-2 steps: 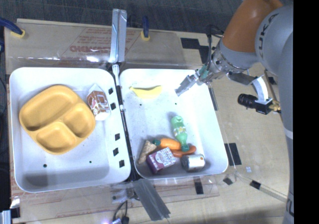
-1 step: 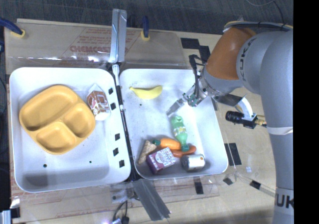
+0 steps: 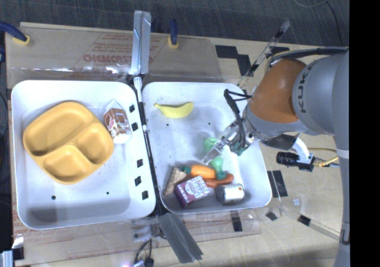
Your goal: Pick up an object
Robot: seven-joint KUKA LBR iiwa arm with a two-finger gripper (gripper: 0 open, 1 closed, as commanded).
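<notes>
Your claw (image 3: 221,148) sits low in the right bin, and a small green object (image 3: 211,143) lies right at its tips. Just below the claw lies an orange carrot (image 3: 203,171) with a green top, on its side. Beneath that, a purple juice carton (image 3: 191,190) lies flat beside a silvery can (image 3: 230,193) tipped over. Up and to the left of the claw, well apart, you have a yellow banana (image 3: 174,109).

gripper (image 3: 221,149) fingertips blur into green object (image 3: 211,143), probably touching; arm (image 3: 320,94) cut off at right edge.
</notes>
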